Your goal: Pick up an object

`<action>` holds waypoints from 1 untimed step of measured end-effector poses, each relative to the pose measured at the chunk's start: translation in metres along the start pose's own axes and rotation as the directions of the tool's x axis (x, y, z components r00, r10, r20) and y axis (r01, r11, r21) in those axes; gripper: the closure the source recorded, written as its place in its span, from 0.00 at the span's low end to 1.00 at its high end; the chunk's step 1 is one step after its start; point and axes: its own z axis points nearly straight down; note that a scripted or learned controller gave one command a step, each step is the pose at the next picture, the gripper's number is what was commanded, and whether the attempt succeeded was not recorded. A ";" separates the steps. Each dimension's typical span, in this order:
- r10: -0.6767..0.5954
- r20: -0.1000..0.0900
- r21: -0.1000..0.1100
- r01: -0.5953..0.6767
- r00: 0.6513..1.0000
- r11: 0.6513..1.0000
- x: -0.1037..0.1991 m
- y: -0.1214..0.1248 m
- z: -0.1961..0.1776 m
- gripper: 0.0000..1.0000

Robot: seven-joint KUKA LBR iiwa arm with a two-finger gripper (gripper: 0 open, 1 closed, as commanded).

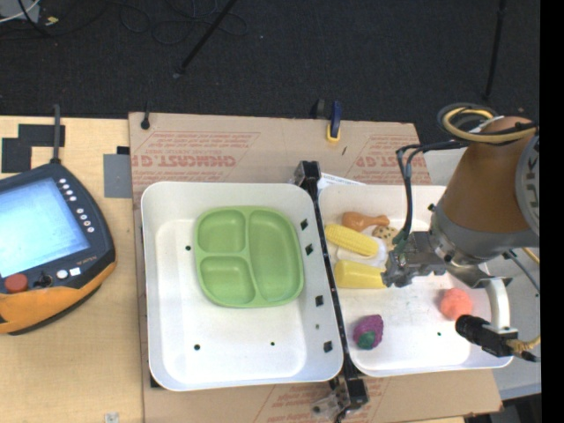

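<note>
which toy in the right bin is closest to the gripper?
The yellow block: it lies right by the gripper. The corn and chicken leg sit further back, the purple toy and pink ball nearer the front.

I see two white bins (pixel 167 236), a light green divided plate (pixel 248 257), a yellow corn cob (pixel 351 239), a yellow wedge (pixel 358 277), a brown drumstick (pixel 365 222), a purple-and-green fruit (pixel 369 330) and a salmon-pink ball (pixel 456 302).
</note>
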 end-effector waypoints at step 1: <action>-0.001 0.001 -0.003 0.001 1.000 1.000 0.048 0.001 -0.020 1.00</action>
